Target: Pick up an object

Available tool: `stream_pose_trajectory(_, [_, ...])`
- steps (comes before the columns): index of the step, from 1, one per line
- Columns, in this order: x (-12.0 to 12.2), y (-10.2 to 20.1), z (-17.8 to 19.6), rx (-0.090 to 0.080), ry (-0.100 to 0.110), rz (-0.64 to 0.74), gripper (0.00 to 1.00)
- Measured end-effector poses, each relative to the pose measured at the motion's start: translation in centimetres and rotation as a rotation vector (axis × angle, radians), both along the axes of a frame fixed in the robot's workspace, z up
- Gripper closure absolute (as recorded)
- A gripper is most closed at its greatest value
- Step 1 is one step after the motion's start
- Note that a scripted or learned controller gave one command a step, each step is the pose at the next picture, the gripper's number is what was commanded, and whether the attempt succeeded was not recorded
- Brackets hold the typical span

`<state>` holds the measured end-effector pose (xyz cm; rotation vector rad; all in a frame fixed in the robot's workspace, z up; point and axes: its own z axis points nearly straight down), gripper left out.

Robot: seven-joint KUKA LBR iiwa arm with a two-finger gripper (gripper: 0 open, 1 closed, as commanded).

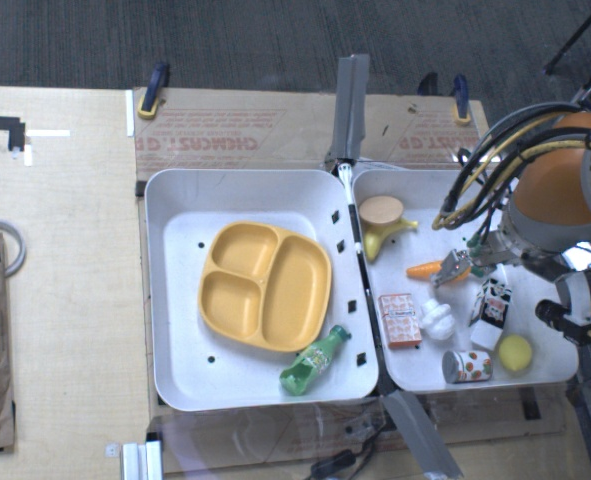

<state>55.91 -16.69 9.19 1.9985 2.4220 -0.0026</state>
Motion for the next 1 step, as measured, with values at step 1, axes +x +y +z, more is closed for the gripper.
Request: stream_pose_trajectory(1, [-4.07, -3.09, -0.08, 0.002, 0.001, -0.177, 0.0])
